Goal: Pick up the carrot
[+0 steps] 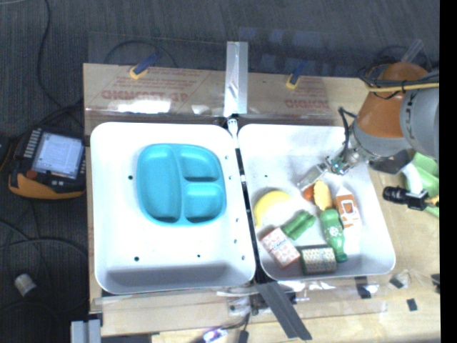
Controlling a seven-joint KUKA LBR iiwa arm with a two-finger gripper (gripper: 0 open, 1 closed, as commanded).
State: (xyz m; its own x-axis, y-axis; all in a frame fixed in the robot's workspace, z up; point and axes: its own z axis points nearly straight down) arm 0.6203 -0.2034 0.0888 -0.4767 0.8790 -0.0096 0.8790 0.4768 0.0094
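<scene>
The carrot (309, 191) is a small orange piece in the right bin (285, 145), just below my gripper's tip and touching a yellow item (323, 196). My gripper (312, 176) reaches down-left from the grey and orange arm (382, 123) and hovers right above the carrot's upper end. From this angle nothing can be seen held in it.
Crowded around the carrot are a yellow lemon (270, 204), a green vegetable (298, 225), a green bottle (333, 236), an orange-white carton (348, 211), a red-white box (280, 247) and a grey can (318, 260). The left bin (114, 213) holds a blue divided tray (180, 182).
</scene>
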